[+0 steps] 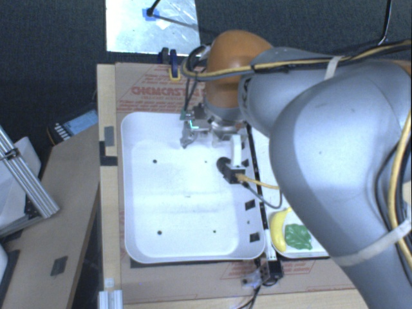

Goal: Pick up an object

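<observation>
Dark carpet surrounds the tabletop, which is covered with brown printed cardboard and carries two shallow white bins side by side. From where I stand, the grey arm sweeps in from the right, bulky enough to hide most of the right bin. Its orange band sits just above the wrist, and yellow and black cables run along it.

The pincer hangs over the far end of the left bin, close to that bin's back wall. Whether it is released or clenched I cannot tell; nothing shows between its tips.

Well away from the pincer, toward the near right, a yellow banana-shaped object lies in the right bin's visible corner, against the wall shared with the left bin. Touching it on the far side from the pincer is a green object, partly covered by the arm.

Beyond the pincer, past the tabletop's far edge, a shiny silver sheet lies on the carpet. To the pincer's left, off the tabletop, a metal rail leans at a slant.
</observation>
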### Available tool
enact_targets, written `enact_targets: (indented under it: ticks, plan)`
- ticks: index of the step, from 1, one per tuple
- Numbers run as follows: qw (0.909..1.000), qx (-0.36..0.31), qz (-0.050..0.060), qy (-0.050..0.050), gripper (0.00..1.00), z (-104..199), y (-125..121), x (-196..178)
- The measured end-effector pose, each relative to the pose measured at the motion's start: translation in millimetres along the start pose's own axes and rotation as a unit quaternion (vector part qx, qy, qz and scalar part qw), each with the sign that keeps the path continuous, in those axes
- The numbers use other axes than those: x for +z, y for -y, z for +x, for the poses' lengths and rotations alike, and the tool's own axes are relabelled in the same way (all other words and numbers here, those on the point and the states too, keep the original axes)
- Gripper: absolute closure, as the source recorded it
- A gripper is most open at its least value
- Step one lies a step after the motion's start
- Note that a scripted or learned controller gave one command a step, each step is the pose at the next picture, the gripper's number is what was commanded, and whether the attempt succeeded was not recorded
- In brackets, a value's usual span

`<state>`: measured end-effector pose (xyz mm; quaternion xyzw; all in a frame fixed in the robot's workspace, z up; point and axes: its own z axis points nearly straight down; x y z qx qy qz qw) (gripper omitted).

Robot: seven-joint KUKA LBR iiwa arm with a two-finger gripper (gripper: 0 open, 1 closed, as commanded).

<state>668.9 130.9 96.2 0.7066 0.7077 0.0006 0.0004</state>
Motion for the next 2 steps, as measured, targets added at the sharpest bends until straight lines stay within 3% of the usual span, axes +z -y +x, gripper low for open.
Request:
enact_targets:
  ticks: [1,2]
  plan:
    - [1.0,-0.003,-0.004,-0.002,0.0,38.3,15.7,-118.5]
    - [1.0,-0.004,0.0,-0.001,0.0,108.4,0.6,-76.3]
